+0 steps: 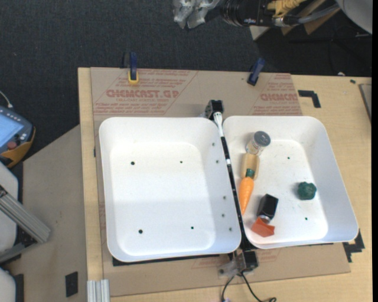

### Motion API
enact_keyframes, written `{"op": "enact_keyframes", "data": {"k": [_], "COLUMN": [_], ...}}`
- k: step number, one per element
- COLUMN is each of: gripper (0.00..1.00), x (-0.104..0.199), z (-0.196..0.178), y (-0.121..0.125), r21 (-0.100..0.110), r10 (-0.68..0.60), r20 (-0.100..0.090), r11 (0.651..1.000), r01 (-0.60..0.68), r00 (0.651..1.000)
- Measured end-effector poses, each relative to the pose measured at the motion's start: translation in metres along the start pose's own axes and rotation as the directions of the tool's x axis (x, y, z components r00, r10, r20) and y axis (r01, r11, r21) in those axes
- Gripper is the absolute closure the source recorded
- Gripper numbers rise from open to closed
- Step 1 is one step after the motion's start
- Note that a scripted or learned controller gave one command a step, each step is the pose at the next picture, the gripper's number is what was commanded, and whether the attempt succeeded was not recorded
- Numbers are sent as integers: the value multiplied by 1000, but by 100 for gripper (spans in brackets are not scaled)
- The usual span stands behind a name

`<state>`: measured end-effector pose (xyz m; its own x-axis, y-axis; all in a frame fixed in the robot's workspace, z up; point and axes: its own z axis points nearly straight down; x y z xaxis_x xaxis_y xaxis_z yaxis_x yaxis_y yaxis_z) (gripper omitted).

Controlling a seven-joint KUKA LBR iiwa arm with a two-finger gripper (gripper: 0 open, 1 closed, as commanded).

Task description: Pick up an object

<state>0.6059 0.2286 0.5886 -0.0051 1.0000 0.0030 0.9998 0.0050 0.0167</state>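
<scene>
Likely a robotics lab: clamped cardboard bench [177, 88], two white bins [118, 177].

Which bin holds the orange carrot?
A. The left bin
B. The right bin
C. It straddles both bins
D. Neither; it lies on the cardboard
B: the carrot lies inside the right bin, near its left wall, beside the small bottle.

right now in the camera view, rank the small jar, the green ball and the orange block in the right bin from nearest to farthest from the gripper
The gripper sits at the top edge of the camera view, above the bins.
1. small jar, at the far end of the right bin
2. green ball, toward that bin's right side
3. orange block, at the bin's near edge
</scene>
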Motion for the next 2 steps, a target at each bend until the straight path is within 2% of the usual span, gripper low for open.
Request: {"op": "enact_keyframes", "data": {"k": [1,2], "gripper": [100,100], "x": [1,0], "z": [-10,-19], "y": [0,0], "r21": [-3,7], "r10": [-1,1], "r20": [-1,7], "r11": [1000,1000], "r01": [1,-1], "r00": [1000,1000]}}
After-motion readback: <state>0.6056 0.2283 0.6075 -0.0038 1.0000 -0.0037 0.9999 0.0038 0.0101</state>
